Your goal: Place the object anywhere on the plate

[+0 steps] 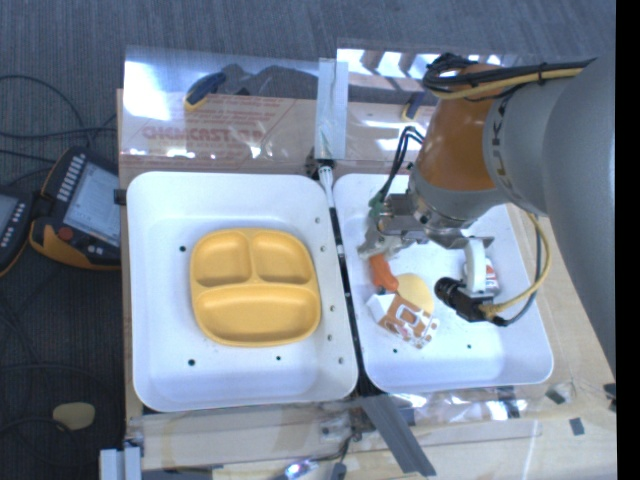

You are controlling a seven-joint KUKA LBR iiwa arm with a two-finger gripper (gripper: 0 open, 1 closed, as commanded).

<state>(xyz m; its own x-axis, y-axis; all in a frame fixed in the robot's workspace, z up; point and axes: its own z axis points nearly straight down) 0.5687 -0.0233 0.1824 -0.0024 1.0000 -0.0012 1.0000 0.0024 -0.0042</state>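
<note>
A yellow plate (pixel 255 286) with three compartments lies in the left white bin (pixel 160 368). In the right bin (pixel 520 353) my gripper (pixel 384 242) hangs low near the left wall, under the orange wrist band. Just below it lies a small orange carrot-shaped object (pixel 382 271), close to the gripper or touching it. A yellow and white object with orange markings (pixel 407 309) rests beside the carrot, toward the front. Further right lies a small white and red object (pixel 478 265).
Clear plastic panels (pixel 230 113) stand along the back of both bins. The ridge between the bins (pixel 342 268) runs between the gripper and the plate. A teach pendant (pixel 78 208) lies on the floor at the left.
</note>
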